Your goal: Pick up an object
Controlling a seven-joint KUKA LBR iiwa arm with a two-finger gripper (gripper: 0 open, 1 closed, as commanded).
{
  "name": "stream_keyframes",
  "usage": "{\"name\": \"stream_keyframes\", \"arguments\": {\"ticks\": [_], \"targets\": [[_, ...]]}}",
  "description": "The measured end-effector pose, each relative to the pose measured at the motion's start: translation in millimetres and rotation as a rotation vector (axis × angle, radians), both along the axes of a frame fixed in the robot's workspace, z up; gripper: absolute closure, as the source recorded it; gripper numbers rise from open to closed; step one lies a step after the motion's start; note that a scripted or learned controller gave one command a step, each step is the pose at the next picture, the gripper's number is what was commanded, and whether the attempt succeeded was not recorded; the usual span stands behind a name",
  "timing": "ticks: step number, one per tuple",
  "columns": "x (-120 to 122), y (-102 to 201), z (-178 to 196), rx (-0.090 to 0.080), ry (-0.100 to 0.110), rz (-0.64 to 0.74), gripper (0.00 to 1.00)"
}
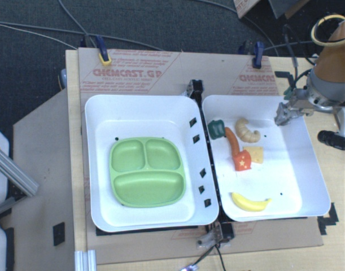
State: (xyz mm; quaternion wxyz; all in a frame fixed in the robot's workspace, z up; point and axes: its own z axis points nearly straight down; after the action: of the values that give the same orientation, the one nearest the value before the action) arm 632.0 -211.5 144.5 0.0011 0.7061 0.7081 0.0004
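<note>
Above the far right corner of the right bin [308, 168], my gripper [286, 113] hangs at the end of the grey arm [327, 86], clear of every object; I judge this to be the approach step, with no pick yet made and all candidate items lying on the bin floor; whether the tool is released or clenched I cannot tell at this slant and size, and nothing visible sits in it or touches it. Candidates, right bin: a dark green piece [216, 129] near the dividing wall; an orange carrot-like piece [232, 141] running down from it; a red strawberry-like piece [243, 161] at the carrot's lower end, touching or just beside a pale yellow block [256, 154]; a curled tan piece [248, 130] just above these, the nearest object to the tool; a banana [250, 202] lying apart near the front wall. Left bin [96, 151]: a green divided tray [148, 171], flat on the floor. Next move, as I judge it: travel inward and down over one chosen item, the tan piece being closest; the banana, isolated, seems the cleaner target, since the clustered pieces risk a nudge or a double catch.
</note>
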Motion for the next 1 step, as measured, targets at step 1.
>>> {"name": "stream_keyframes", "arguments": {"ticks": [1], "targets": [[2.4, 3.6, 62.6, -0.001, -0.003, 0.000, 1.00]]}}
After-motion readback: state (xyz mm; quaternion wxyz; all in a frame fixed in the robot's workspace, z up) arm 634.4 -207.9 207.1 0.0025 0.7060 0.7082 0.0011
